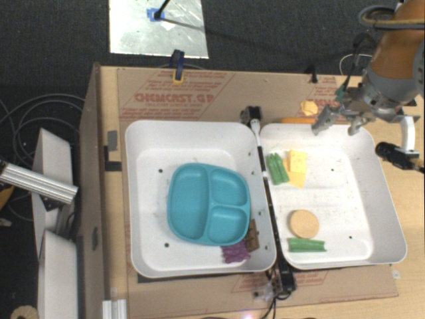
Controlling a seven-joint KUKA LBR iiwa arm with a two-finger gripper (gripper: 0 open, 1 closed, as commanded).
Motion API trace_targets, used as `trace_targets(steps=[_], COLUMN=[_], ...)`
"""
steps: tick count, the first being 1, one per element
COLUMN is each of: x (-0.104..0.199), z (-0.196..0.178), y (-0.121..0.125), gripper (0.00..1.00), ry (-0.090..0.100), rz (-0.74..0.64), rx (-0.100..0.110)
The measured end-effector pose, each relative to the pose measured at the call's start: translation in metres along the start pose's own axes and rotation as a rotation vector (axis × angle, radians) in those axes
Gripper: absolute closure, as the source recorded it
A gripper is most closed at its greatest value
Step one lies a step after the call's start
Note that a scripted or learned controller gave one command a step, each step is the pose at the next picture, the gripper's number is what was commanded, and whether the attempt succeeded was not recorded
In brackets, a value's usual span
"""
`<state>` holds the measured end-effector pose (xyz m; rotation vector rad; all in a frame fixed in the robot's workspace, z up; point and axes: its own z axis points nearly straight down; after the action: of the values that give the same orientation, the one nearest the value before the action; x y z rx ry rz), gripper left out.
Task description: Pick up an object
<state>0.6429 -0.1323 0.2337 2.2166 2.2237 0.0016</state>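
My gripper hangs over the far edge of the right bin, its two grey fingers spread apart with nothing between them. Below it in that bin lie a green pod, a yellow block, a tan round disc and a flat green piece. The left bin holds a teal divided plate, with a purple item and a brown piece at the plate's near right corner.
An orange stick and a small yellow item lie on the cardboard just behind the right bin. A black clamp sits where the bins meet at the back. Cables and a metal rail lie off the bench's left.
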Motion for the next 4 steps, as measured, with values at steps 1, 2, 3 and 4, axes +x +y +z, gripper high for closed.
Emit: trace_targets(steps=[1,2,3,4], x=[0.027,0.037,0.014,0.02], z=[0.126,0.136,0.15,0.148], y=[-0.003,0.027,-0.037,0.028], gripper=[0.0,0.0,0.0,0.0], ry=[0.003,0.001,0.001,-0.001], rz=[-0.003,-0.004,0.005,-0.003], rx=[0.011,-0.003,0.007,-0.007])
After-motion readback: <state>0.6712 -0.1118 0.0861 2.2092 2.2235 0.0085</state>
